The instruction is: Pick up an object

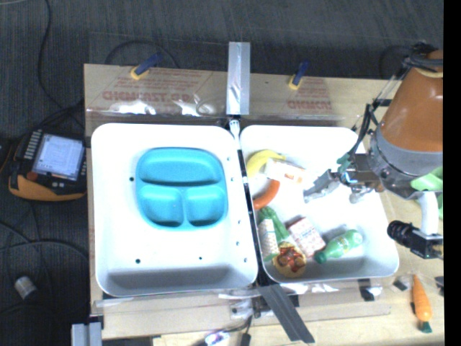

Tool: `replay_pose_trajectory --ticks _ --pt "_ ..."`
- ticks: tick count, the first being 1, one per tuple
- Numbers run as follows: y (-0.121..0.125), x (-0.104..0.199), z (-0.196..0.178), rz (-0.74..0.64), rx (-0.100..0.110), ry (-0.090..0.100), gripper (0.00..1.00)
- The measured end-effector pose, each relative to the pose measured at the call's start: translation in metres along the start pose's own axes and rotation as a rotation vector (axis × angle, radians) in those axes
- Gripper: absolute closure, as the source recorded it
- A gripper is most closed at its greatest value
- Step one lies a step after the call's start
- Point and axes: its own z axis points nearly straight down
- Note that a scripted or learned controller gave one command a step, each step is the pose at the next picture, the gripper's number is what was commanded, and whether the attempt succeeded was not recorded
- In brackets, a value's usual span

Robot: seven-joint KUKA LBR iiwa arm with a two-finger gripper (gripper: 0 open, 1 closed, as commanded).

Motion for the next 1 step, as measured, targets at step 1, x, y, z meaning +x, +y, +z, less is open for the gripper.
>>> replay_pose_trajectory --ticks 1 --pt "-0.0047 -0.0129 0.1438 0.129 0.003 0.001 0.0"
